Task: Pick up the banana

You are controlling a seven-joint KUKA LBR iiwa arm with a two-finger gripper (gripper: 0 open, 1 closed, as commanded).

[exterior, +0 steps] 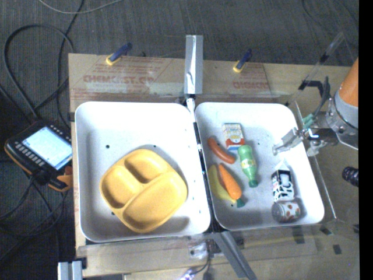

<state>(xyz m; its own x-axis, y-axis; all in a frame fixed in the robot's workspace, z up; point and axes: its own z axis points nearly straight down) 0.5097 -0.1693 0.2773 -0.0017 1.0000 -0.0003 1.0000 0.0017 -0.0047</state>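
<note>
The banana (216,183) lies in the right bin (265,111), near its left wall, with a carrot (229,185) lying partly over it. The claw (285,143) hangs over the bin's right side, near a small carton (282,185); its state I cannot tell.
</note>
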